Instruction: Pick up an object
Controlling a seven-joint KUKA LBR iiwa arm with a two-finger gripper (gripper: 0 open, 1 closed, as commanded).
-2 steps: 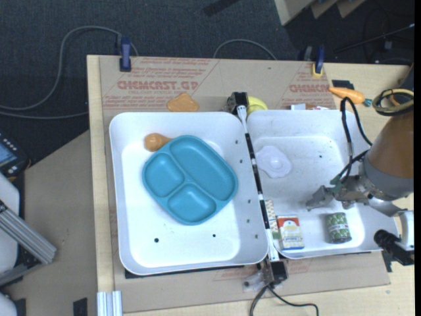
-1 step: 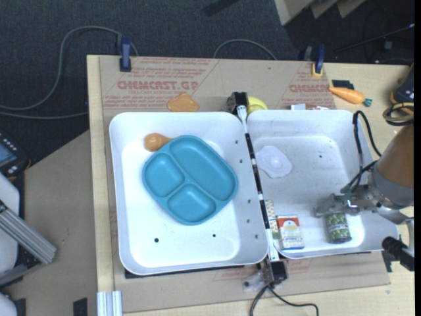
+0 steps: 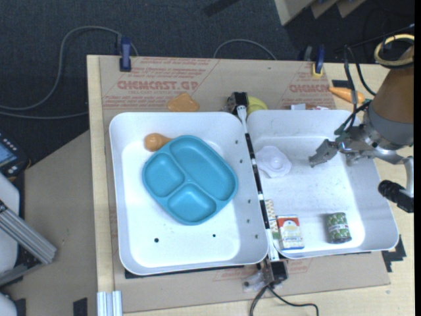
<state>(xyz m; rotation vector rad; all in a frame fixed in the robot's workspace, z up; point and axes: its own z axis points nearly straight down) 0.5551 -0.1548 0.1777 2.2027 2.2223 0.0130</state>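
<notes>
down at the near edge of the right white bin (image 3: pixel 368 242) lie a small red-and-white carton (image 3: pixel 290 233) and a green patterned can (image 3: pixel 337 228). higher up, the gripper (image 3: pixel 323 155) hovers with fingers spread, holding nothing, beside a clear plastic cup (image 3: pixel 273 162). left bin (image 3: pixel 131 229) carries a blue divided plate (image 3: pixel 189 178).

You are looking at a robotics lab bench. Two white bins (image 3: pixel 131 176) sit side by side on a board (image 3: pixel 197 78) held by blue clamps (image 3: pixel 125 52). Cables (image 3: pixel 79 38) trail over dark carpet (image 3: pixel 59 12). A grey and orange robot arm (image 3: pixel 395 104) reaches in from the right.
</notes>
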